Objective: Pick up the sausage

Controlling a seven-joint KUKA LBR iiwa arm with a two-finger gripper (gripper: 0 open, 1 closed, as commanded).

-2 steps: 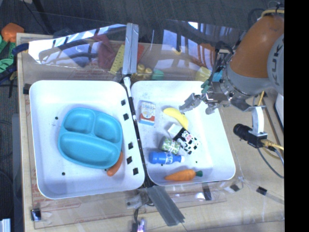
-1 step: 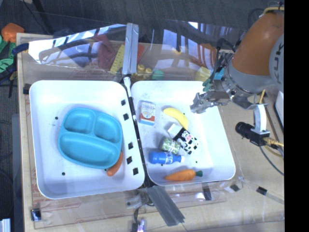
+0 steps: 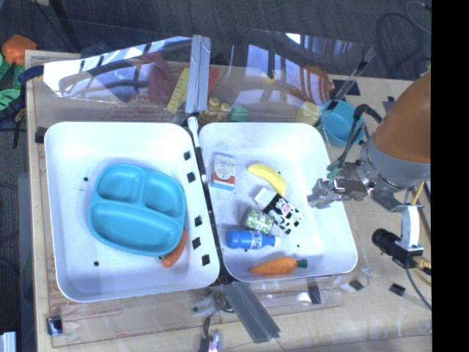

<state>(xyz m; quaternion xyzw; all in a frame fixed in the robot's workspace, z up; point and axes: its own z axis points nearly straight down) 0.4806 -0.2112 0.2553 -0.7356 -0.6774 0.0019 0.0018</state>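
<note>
The sausage (image 3: 174, 254) is a short orange-brown piece lying in the left bin (image 3: 66, 196). It rests against the lower right edge of the blue divided plate (image 3: 138, 208), close to the wall between the bins. My gripper (image 3: 323, 195) hangs over the right rim of the right bin (image 3: 322, 152), far to the right of the sausage, with nothing visibly held. The arm's grey wrist and orange band come in behind it from the right.
The right bin holds a small carton (image 3: 223, 171), a banana (image 3: 267, 177), a cow-patterned block (image 3: 284, 215), a green can (image 3: 259, 221), a blue bottle (image 3: 249, 239) and a carrot (image 3: 275, 266). A blue cup (image 3: 338, 122) stands outside the bin's far right corner.
</note>
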